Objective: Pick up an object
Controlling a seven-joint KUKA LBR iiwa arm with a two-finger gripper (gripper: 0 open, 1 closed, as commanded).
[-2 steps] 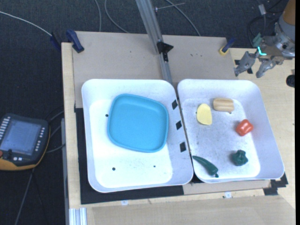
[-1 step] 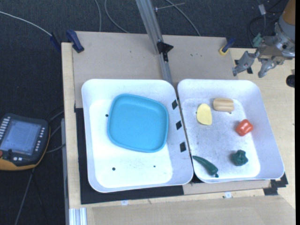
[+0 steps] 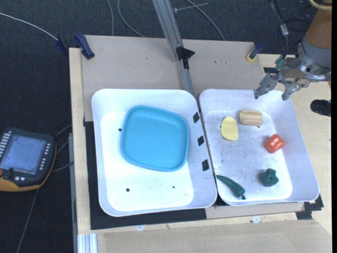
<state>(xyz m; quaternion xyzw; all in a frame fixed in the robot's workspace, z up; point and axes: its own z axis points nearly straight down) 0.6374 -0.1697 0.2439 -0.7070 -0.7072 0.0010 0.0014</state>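
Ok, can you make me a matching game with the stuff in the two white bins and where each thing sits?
Things:
1. blue plate
2. yellow piece
3. green pepper
4. red piece

Places:
A. right bin, near front left corner
B. left bin
C. right bin, right side
D. right bin, beside the tan roll

Pairs: 1-B, 2-D, 3-A, 4-C

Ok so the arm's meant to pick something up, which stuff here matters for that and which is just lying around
For the job:
hand, open, above the right bin's far edge
tan roll
yellow piece
red piece
dark green lump
green pepper

Just lying about:
blue plate in the left bin
handheld pendant
clamps
floor cables
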